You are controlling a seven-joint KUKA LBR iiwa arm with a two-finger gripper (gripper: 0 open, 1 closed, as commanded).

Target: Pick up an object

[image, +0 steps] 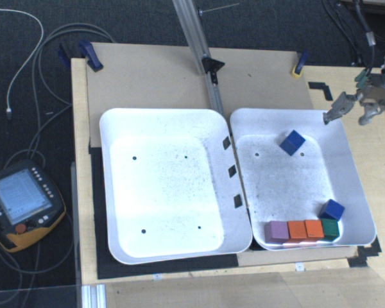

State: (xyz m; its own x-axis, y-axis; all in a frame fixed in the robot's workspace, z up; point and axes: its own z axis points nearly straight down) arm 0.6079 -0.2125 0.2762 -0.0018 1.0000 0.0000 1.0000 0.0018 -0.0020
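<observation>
The grey two-finger gripper (350, 108), fingers spread and empty, waits beside the right bin (356, 172); next it must descend onto the small blue cube (293, 142).

One camera sits high above the desk (160, 76) and looks down at a slant, far enough back to see both white bins (115, 172), the dark floor (25, 63) on the left, and the desk's far edge.
</observation>
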